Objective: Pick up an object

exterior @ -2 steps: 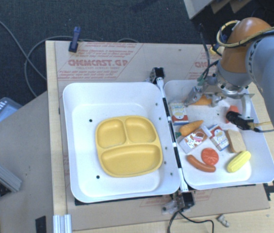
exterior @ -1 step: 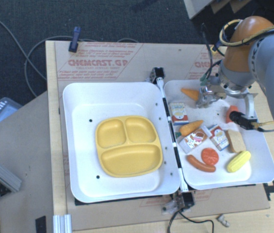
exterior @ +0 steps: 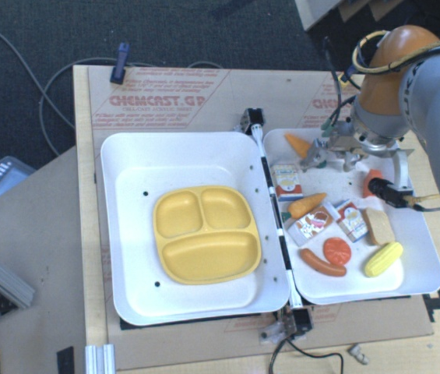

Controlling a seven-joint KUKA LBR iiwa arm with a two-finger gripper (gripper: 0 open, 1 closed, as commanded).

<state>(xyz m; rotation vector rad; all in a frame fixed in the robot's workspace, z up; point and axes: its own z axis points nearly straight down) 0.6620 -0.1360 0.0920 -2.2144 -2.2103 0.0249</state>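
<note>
2 red "CHEMCAST" prints (exterior: pixel 157 100) mark the bench (exterior: pixel 204 84).

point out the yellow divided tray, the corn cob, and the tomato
yellow divided tray (exterior: pixel 204 234), camera view, on the ridge between its compartments.
corn cob (exterior: pixel 383 259), camera view, middle of the cob.
tomato (exterior: pixel 337 251), camera view, centre of its red top.

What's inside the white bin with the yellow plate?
The left bin holds just the yellow divided plate, lying flat, its three compartments bare. Two small dark dots mark the bin floor beside it. Whatever is under the plate is covered, so I can't tell.
</note>
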